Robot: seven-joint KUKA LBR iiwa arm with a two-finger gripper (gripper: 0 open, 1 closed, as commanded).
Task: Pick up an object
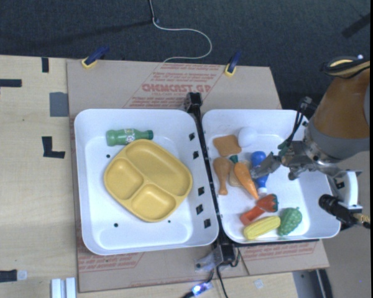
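Toy food was gathered in the right bin (311, 126): a blue piece (258, 161) near the middle, an orange carrot (245, 179) just left of it, a tan drumstick (221, 174) and a brown slab (226, 145) further left, and a white ball (248, 135) above. Toward the near edge a red pepper (260, 207), a yellow corn cob (262, 227) and a green leafy piece (290, 221) were grouped close together. The gripper (268, 164) was seen low over this bin, beside the blue piece; whether it was open or closed could not be told, and nothing was seen held. The grey arm (339, 113) reached in from the right. In the left bin (87, 166) a yellow divided plate (147, 179) was laid, with a green bottle (129, 136) lying on its side just behind it. Both bins were set on a cardboard sheet (168, 82).
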